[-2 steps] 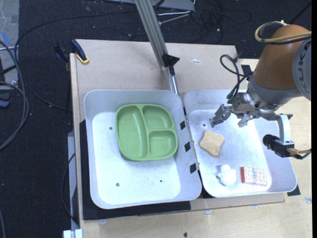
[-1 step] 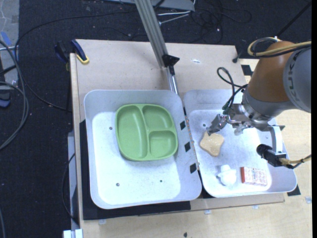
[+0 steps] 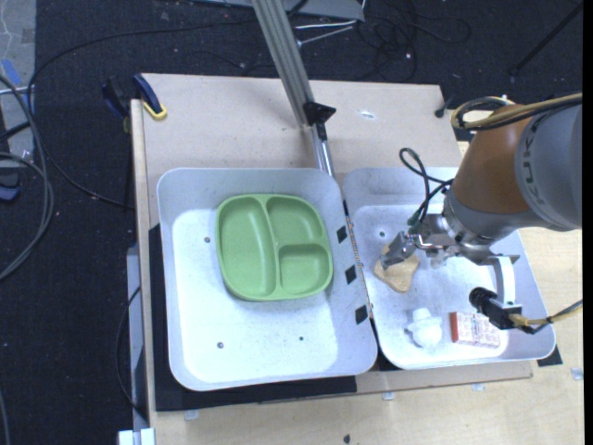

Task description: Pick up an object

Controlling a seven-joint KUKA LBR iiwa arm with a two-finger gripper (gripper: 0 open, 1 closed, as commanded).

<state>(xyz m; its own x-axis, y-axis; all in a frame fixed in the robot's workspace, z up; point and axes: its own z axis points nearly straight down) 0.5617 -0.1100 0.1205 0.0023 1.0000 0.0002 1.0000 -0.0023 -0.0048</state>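
My gripper (image 3: 405,248) sits low over the tan lump (image 3: 396,274) near the right bin's (image 3: 371,193) left wall (grip state: cannot tell), lined up to grab it.

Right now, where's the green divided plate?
The green divided plate lies in the left bin, toward its upper middle, apart from the gripper, which is over the right bin beside a tan object.

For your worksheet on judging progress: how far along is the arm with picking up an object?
Done: the gripper has reached the right bin, beside the tan object. In hand: nothing is seen lifted. Left: grasping and raising an object; the white object and red-and-white packet lie untouched.
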